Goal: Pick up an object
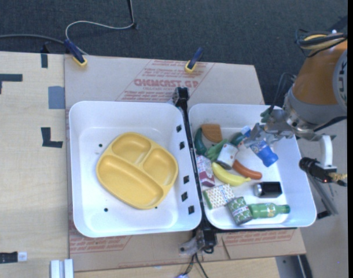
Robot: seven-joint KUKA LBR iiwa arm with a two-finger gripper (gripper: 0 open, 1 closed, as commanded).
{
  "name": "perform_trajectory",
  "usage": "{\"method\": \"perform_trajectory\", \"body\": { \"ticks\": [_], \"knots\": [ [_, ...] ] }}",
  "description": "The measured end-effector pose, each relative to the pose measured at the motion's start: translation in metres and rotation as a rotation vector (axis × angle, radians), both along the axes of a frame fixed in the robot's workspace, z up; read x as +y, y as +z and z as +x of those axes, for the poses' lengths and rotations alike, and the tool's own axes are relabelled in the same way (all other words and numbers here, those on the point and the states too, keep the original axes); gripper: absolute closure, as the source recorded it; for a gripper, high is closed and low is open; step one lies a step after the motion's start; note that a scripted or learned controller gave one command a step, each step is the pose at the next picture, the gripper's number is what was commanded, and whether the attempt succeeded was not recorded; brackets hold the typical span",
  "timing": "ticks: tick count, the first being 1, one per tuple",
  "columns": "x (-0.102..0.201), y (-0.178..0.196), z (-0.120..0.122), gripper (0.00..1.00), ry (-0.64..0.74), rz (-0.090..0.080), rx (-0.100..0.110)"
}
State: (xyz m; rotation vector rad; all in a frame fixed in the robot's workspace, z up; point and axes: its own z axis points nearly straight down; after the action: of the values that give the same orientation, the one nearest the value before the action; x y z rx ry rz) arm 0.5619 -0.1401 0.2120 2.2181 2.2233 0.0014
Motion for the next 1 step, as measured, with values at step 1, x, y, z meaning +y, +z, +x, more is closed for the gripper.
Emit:
{"method": "perform_trajectory", "body": {
  "ticks": [1],
  "knots": [
    [0.0046,0.0449,-0.0781,1.0,-0.002,0.0,0.002]
  ]
}}
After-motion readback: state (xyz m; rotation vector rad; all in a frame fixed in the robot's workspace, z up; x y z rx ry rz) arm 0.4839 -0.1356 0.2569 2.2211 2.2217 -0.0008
